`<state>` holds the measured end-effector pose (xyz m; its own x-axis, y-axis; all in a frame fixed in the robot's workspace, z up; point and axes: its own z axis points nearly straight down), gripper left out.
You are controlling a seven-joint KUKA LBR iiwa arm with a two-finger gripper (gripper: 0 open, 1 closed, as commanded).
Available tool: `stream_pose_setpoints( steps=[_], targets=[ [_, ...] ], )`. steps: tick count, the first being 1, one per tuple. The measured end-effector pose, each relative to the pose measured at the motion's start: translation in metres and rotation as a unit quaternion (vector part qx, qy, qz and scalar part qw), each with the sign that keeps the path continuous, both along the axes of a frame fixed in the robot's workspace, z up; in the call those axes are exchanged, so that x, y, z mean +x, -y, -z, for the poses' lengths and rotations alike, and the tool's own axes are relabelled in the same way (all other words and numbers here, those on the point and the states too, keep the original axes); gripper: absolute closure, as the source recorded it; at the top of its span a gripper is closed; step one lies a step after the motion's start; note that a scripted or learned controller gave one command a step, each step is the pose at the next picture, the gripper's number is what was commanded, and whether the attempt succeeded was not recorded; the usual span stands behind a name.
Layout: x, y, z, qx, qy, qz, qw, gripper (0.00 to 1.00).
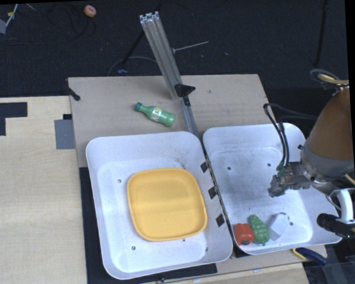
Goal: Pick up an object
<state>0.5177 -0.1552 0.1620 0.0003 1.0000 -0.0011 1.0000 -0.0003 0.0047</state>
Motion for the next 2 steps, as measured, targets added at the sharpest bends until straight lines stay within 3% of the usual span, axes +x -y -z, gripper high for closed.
stream_pose_setpoints(
  steps=[2],
  targets=[
    [-0.003,-0.006,-0.093,0.0001,-0.001,0.000,1.0000,1.00]
  ],
)
